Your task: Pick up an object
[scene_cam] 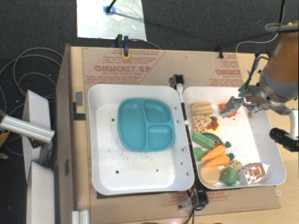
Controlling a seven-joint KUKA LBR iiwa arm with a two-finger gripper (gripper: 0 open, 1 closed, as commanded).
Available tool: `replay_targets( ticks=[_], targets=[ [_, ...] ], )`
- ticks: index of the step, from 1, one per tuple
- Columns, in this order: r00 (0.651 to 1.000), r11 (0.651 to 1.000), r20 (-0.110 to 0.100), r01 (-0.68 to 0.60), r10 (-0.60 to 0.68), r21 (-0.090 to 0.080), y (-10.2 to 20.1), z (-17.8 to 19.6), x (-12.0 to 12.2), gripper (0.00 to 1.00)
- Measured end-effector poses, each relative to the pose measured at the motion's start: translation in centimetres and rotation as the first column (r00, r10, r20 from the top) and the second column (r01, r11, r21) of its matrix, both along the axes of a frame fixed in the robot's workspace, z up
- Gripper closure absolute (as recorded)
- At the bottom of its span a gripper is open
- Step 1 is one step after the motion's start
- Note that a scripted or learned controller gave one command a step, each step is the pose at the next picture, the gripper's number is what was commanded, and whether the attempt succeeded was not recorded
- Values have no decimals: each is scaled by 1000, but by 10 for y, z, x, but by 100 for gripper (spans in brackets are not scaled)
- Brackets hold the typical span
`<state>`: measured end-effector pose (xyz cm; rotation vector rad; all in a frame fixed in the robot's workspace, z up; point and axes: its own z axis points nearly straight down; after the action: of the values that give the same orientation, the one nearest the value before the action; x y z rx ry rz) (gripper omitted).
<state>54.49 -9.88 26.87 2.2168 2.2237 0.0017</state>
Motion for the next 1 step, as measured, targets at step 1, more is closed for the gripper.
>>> replay_targets(
  ticks=[1],
  targets=[
    [1000, 1000, -7, 5, -5, 0, -38, -84, 2, 0]
  ],
)
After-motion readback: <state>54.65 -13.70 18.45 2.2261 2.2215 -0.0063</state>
